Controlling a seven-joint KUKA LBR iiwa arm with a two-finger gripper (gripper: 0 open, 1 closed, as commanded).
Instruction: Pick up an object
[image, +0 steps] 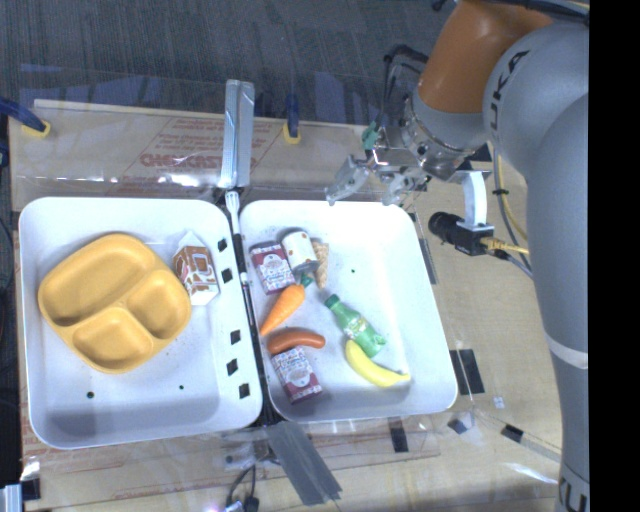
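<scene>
Camera view is giving us the two-finger metal gripper (365, 180) hovering over the right white bin's (425, 290) far rim. We're seeing its fingers spread, gripping nothing.

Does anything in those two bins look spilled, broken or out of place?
Nothing looks spilled or broken. The right bin holds a loose jumble: carrot, sausage, banana, green bottle and packets lying at all angles. In the left bin, a small carton lies beside the yellow tray.

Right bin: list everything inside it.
The right bin holds a carrot, sausage, banana, green bottle, two red packets and a small can. Whatever lies under them is covered.
</scene>
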